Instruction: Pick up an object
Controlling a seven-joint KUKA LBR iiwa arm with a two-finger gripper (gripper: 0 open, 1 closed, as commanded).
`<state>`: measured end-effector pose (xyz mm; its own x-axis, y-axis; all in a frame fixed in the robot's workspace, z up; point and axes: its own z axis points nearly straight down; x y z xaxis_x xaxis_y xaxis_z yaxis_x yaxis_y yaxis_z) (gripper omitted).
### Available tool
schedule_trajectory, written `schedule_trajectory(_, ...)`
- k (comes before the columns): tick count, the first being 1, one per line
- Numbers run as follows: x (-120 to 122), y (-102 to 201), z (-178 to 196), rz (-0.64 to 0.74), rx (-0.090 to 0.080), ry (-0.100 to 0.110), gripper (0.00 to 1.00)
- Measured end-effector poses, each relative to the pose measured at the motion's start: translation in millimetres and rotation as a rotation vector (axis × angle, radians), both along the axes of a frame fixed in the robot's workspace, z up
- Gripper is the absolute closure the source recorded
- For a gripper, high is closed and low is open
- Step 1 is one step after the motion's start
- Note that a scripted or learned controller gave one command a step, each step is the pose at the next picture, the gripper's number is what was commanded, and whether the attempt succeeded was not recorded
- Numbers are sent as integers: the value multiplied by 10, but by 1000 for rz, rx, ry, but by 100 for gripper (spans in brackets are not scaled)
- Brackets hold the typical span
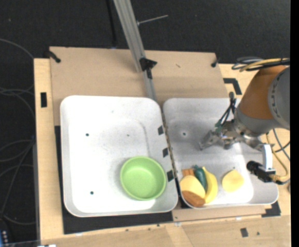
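Jaws (207,142) hang above right bin (190,117), well apart from yellow object (232,180).

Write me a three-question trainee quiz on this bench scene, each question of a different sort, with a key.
1. True or false: the green bowl sits in the left bin.
2. Multiple choice: the end effector is over which place? A) the left bin B) the right bin C) the bare bench board behind the bins
3. Fill in the blank: the small yellow object lies in the right bin, to the ____ of the pile of toy food in this view.

Key: 1 true; 2 B; 3 right.
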<state>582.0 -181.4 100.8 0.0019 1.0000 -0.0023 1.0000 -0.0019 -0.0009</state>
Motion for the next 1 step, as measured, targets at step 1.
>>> schedule_trajectory(1, 10, -3, 115, -3, 2, -4, 100)
